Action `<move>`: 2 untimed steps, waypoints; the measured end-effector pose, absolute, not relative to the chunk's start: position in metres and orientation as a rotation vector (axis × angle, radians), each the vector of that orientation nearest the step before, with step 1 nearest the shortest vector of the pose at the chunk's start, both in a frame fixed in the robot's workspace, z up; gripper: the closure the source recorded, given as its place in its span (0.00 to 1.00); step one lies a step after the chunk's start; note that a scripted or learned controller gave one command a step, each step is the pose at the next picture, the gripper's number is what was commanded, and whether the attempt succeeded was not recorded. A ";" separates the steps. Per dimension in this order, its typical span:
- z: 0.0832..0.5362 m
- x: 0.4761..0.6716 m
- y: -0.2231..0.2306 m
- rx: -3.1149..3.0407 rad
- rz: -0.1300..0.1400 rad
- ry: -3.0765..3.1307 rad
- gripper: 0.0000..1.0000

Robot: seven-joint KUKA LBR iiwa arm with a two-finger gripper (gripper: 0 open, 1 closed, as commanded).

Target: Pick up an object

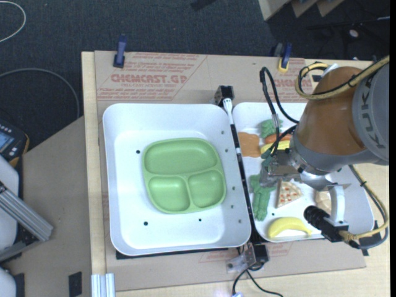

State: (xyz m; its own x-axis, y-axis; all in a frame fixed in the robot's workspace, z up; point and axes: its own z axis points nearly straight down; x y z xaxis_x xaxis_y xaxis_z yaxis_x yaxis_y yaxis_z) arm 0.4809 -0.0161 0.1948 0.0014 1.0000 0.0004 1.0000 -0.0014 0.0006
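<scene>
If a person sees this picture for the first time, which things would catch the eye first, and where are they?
First comes the light green divided plate, alone in the middle of the left bin. Next is the big grey and orange arm that reaches in from the right over the right bin, above a crowd of toy foods. Among these, the yellow banana at the near edge and the pizza slice beside the wrist stand out.

Green divided tray (184, 174) in left bin (120, 184); blue clamps (120, 51) on bench edge.
</scene>
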 end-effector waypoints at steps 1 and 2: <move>0.184 0.478 0.035 2.220 -0.002 2.230 1.00; 0.333 0.481 0.090 2.208 0.025 2.225 1.00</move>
State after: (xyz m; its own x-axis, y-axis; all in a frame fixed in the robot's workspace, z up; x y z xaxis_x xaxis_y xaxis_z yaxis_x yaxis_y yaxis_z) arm 0.4813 0.0896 0.3325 -0.0078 0.9999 0.0064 0.9998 0.0077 0.0162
